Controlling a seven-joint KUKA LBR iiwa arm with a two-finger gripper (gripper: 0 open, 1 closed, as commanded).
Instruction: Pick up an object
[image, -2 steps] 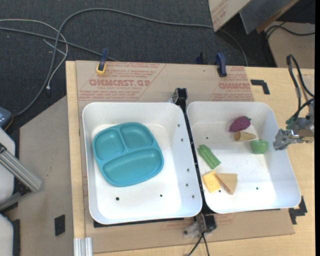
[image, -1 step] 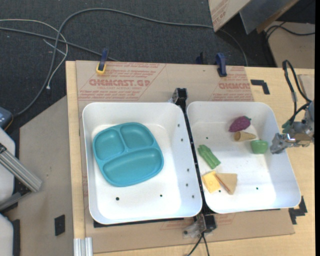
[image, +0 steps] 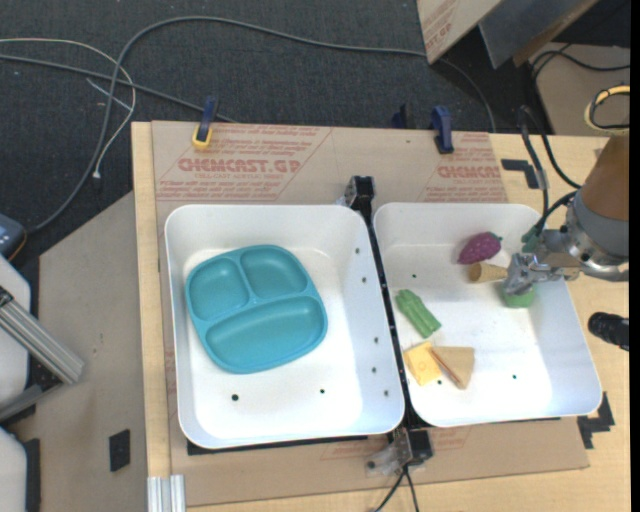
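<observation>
The green object (image: 519, 294) lies at the right bin's (image: 560, 400) three o'clock edge, directly under the gripper (image: 524, 272); whether the fingers are apart or clamped on it cannot be told. At ten o'clock from it sits a purple toy (image: 481, 246). A green pickle (image: 418, 312) and cheese wedges (image: 440, 364) lie toward seven o'clock. The left bin (image: 200, 400) holds a teal plate (image: 257, 306).

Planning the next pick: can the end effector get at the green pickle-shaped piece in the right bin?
Probably yes: the green piece lies alone on the bin floor, apart from the cheese wedge, with nothing over it.
</observation>
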